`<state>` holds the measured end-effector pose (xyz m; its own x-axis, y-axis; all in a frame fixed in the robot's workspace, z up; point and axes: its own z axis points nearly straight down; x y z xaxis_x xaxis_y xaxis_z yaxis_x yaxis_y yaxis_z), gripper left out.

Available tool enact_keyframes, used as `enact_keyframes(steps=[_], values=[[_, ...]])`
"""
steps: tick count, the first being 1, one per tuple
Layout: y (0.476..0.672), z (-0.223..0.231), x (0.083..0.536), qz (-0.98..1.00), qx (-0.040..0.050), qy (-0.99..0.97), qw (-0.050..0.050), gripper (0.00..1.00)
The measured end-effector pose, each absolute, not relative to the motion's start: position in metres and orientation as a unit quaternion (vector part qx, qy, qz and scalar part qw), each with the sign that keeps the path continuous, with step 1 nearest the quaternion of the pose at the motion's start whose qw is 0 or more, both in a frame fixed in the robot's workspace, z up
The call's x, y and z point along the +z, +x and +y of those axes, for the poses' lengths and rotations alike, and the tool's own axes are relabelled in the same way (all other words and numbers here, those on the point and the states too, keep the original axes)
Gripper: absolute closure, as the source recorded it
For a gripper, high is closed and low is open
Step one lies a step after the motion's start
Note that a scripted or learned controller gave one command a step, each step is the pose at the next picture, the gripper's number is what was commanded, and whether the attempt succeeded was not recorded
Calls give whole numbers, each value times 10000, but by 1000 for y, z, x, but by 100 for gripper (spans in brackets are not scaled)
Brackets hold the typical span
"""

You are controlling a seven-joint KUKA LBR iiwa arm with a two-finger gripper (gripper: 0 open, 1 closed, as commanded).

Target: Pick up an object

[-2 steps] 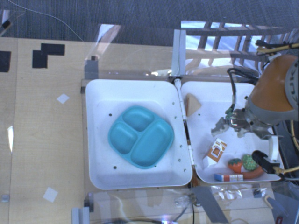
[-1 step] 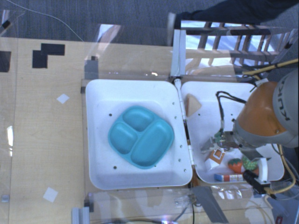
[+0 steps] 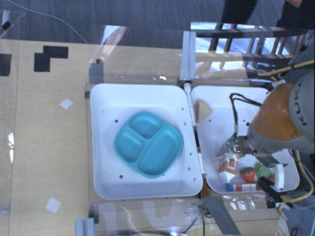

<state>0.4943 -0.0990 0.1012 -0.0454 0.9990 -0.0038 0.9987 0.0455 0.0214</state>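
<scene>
Arm is hanging over the right white bin (image 3: 212, 183), lower right of frame. Jaws (image 3: 235, 149): can't tell, wrist is blocking them. Small white-and-orange carton (image 3: 228, 167) sitting just below: likely light, crushable; judging flat sides best to pinch. Orange-and-green toy carrot (image 3: 256, 172) beside it.

The arm's (image 3: 283, 119) bulk covers the middle of the right bin (image 3: 216, 181) and runs off the right edge. Its gripper (image 3: 235, 149) is a blur among small objects, finger state unreadable. The orange-and-green toy (image 3: 256, 172) near it is too small to name.
</scene>
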Motion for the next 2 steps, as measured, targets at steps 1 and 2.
enact_keyframes(steps=[1,2], values=[[488,-61,210,6628,13,7488,11,100],[488,-15,191,6945,4,7195,3,100]])
